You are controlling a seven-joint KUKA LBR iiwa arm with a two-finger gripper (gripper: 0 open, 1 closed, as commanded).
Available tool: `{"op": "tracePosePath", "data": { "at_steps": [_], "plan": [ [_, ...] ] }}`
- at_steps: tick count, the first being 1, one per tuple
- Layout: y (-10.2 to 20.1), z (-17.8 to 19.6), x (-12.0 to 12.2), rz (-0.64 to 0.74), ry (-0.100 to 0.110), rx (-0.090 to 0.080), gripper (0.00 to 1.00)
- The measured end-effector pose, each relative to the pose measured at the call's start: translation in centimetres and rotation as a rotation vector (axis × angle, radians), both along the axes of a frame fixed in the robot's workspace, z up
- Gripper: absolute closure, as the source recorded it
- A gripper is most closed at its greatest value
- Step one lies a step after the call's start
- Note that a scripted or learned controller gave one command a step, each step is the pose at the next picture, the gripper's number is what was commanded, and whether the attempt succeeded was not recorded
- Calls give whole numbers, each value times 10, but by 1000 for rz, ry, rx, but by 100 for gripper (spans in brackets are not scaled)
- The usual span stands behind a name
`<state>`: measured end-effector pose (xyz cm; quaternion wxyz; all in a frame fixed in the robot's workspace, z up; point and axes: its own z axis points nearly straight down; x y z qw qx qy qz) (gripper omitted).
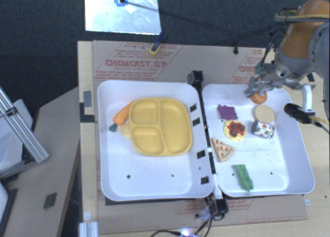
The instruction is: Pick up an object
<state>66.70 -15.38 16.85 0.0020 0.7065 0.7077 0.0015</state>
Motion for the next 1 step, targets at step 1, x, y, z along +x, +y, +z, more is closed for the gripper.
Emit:
{"op": "tracePosePath", "data": {
  "at_steps": [1],
  "plan": [
    [0, 55, 2, 2, -3, -1, 100]
  ]
}}
